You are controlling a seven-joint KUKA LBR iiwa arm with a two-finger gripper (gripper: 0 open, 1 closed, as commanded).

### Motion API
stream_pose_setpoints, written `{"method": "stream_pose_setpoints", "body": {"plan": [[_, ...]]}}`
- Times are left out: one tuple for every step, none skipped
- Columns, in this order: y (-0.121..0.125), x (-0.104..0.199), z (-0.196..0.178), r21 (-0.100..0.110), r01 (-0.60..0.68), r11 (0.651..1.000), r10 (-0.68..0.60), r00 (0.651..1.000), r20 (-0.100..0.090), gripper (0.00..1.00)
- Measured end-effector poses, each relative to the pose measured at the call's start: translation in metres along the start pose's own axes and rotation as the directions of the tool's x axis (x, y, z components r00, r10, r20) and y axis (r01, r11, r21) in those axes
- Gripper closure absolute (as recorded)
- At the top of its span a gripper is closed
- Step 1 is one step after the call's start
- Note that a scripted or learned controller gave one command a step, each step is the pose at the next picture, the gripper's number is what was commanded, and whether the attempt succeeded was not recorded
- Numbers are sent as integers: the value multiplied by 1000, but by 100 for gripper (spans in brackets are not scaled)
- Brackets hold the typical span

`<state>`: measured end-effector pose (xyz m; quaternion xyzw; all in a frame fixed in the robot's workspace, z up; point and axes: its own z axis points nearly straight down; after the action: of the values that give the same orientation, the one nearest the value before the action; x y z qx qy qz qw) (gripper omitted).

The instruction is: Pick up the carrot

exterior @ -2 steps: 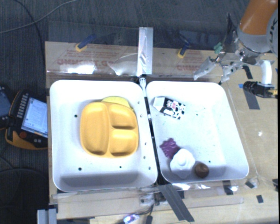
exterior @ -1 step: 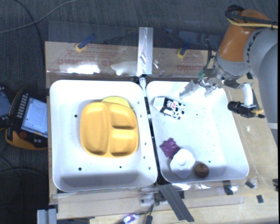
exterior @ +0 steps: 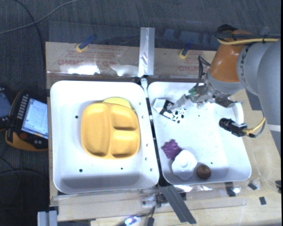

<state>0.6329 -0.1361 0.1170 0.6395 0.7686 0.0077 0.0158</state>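
Tray (exterior: 111, 131) in left bin (exterior: 66, 168)

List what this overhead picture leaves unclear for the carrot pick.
- Gripper, camera view: too small and dark to tell finger state.
- Yellow-green item, left bin: mostly hidden under the yellow tray.
- Purple item, right bin: partly covered by the white object.

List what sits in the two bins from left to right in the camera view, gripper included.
Yellow divided tray in the left bin → purple item → gripper over the right bin's upper left → white cup-like object → dark brown round item. I can't pick out a carrot.
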Motion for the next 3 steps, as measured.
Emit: {"method": "stream_pose_setpoints", "body": {"plan": [[-17, 22, 3, -27, 167, 986, -167, 986, 18, 0], [-55, 42, 24, 18, 193, 981, -193, 981, -13, 0], [-76, 35, 24, 15, 184, 983, -184, 983, -12, 0]]}}
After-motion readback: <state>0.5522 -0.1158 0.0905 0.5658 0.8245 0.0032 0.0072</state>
